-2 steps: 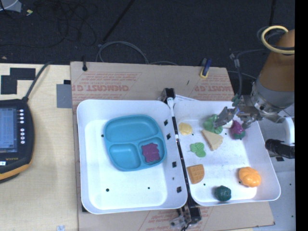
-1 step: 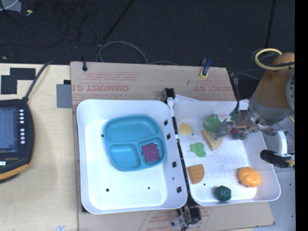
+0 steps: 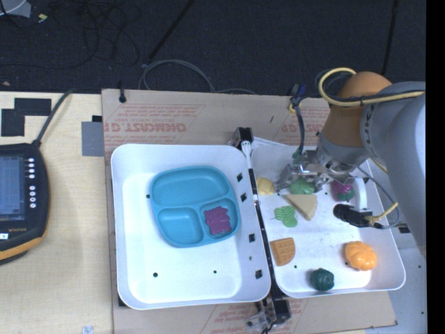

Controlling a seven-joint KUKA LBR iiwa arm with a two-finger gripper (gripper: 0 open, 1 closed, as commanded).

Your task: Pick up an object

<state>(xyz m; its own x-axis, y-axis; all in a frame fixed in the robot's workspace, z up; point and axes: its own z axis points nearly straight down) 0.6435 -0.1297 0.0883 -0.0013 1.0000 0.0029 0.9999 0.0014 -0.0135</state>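
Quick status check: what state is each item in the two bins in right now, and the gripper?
Blue divided tray: flat in left bin.
Purple toy: lying in tray's right compartment.
Green round piece: under gripper, grasp unclear.
Cheese wedge: loose.
Orange fruit: loose.
Dark green ball: loose.

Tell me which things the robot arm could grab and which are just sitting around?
For grabbing, in the right bin:
green toy under the gripper
cheese wedge
green leaf
cracker
orange ball
dark green ball
yellow piece

Just sitting around:
blue plate with a purple toy, in the left bin
control tablet
cables
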